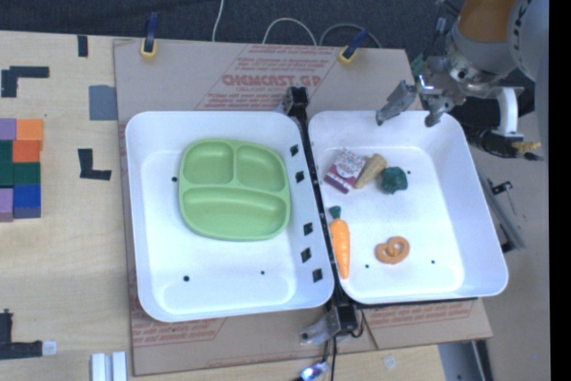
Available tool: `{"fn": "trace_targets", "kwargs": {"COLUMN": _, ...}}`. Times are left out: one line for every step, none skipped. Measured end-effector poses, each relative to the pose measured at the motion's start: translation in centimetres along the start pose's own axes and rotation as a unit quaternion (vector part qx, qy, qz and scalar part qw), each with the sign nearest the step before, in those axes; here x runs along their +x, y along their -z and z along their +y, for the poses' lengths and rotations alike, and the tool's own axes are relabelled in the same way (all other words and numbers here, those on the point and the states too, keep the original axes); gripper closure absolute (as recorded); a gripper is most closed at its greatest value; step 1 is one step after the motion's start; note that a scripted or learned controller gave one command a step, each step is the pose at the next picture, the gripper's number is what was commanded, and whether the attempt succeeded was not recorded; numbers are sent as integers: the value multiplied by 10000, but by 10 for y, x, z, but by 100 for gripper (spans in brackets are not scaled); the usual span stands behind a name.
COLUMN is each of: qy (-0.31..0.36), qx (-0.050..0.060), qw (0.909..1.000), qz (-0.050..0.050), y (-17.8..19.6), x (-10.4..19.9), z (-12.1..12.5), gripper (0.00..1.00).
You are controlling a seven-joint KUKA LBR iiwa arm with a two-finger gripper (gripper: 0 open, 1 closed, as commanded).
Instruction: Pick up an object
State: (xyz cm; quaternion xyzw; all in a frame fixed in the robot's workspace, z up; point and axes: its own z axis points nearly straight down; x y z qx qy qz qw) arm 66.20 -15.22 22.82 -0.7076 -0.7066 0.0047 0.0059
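Note:
The right bin [451, 192] holds several small toys: an orange carrot [340, 247] by its left wall, an orange pretzel [392, 251], a dark green lump [393, 181], a tan cone [371, 170] and a pink-and-white packet [345, 169]. My gripper [412, 109] hangs above the bin's far edge, up and to the right of the toys. Its two fingers are spread apart with nothing between them.
The left bin [152, 219] holds a green divided plate [235, 190]. A black clip strip [306, 192] runs between the bins. Coloured blocks [20, 167] sit on the bench at far left. Cables loop behind the bins.

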Motion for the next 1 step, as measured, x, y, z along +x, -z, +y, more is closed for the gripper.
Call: {"fn": "trace_targets", "kwargs": {"qy": 16, "qx": -67, "qw": 10000, "qz": -10, "y": 9, "x": 0, "z": 3, "gripper": 0}}
